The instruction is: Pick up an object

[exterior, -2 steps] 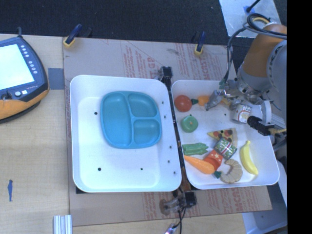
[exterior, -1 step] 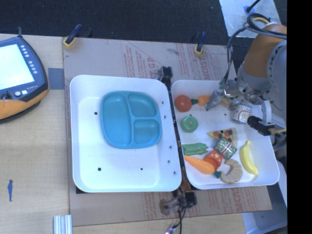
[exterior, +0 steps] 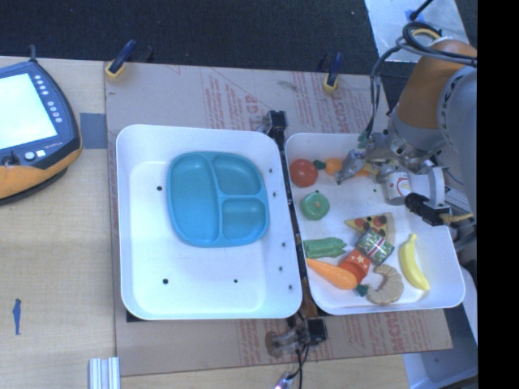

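My gripper [exterior: 350, 168] hangs low over the far part of the right bin [exterior: 442, 298], reaching in from the right. Just left of its tip lies a small orange piece [exterior: 332, 166], and beyond that a red tomato [exterior: 303, 173]. A green round fruit [exterior: 315, 206] sits in front of them. Nearer the front lie a pizza slice [exterior: 369, 223], a green can [exterior: 374, 244], a banana [exterior: 414, 262], a green pod [exterior: 324, 247], a carrot [exterior: 331, 273], a red fruit [exterior: 355, 264] and a brown biscuit [exterior: 386, 285].
The left bin [exterior: 134, 217] holds a blue divided plate [exterior: 217, 198]. A tablet-like pendant [exterior: 32, 128] rests on the bench at far left. Clamps [exterior: 122, 59] grip the board's far edge. Cables [exterior: 377, 96] loop above the wrist.
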Action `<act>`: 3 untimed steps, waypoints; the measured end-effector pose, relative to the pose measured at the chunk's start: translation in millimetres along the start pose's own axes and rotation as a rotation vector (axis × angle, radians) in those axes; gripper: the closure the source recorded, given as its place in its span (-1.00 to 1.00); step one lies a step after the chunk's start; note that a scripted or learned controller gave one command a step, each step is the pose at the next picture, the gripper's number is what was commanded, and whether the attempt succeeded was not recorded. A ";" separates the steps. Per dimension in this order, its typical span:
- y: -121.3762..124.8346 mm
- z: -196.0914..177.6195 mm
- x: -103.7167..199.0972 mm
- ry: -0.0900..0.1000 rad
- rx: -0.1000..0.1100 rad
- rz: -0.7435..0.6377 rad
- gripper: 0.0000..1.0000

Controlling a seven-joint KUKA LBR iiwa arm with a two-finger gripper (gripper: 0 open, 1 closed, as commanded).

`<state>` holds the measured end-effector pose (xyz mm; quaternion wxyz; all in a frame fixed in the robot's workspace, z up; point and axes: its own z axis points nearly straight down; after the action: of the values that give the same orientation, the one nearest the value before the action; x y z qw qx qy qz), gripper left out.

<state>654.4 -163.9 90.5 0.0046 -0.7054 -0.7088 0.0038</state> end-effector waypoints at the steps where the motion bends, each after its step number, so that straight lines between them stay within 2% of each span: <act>1: -0.5 -10.2 -0.3 0.002 0.003 -0.002 1.00; 2: -0.5 -10.1 -0.3 0.002 0.003 -0.002 -1.00; 3: 1.8 -1.8 -18.9 0.000 -0.008 0.002 -1.00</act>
<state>656.3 -182.7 92.3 0.0018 -0.7062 -0.7080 0.0010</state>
